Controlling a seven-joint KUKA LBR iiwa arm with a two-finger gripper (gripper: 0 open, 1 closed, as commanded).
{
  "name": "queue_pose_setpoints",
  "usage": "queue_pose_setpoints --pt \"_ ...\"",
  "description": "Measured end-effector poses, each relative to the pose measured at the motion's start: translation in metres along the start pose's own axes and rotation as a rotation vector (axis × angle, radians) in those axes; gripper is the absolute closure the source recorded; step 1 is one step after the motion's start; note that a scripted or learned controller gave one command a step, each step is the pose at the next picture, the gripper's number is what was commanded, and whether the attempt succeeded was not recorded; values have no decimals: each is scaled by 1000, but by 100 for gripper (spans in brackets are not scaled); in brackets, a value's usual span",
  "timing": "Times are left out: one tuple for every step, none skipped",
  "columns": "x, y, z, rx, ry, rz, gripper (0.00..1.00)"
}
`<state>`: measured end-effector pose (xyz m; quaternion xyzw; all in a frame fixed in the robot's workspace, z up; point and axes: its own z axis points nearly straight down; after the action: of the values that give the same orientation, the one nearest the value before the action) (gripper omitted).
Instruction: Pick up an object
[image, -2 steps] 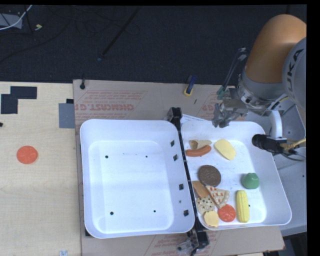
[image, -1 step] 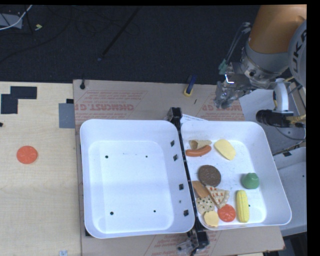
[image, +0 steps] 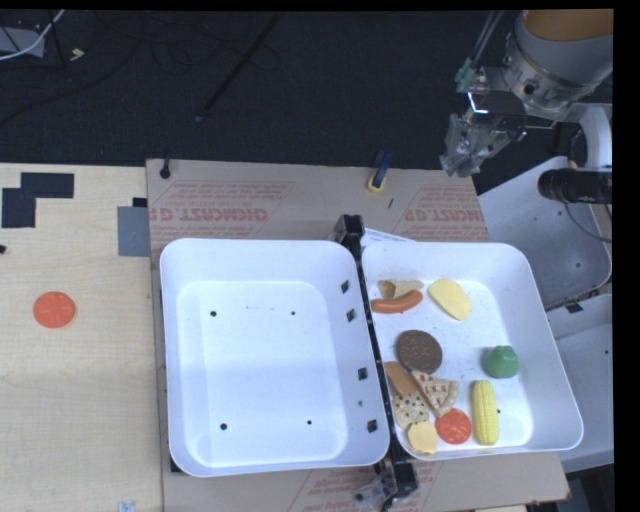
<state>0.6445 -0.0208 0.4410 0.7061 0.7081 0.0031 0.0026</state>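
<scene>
Two white bins sit side by side on the bench; the left bin (image: 260, 360) carries no items, while the right bin (image: 545, 330) holds all the toy food. My gripper (image: 468, 150) hangs high above the bench, beyond the far rim of the right bin and well apart from every item. It grasps nothing; whether it is released or clenched I cannot tell from this angle.

Candidate targets: the yellow piece (image: 449, 298) and the green ball (image: 500, 361) lie with free space around them. The brown disc (image: 418, 351) lies near the bin's centre. The hot dog (image: 397, 301) rests close to the divider.

Probable failure causes — judged from the layout:
- The near cluster of cracker (image: 409, 408), waffle wedge (image: 436, 390), tomato (image: 454, 427) and corn cob (image: 485, 411) is tightly packed; a descent there would likely strike a neighbour or pinch two items.
- The disc is flat and may slip out.
- The ball may roll away on contact.
</scene>
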Motion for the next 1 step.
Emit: queue_pose_setpoints --pt "6 -30 -105 -1 0 0 100"
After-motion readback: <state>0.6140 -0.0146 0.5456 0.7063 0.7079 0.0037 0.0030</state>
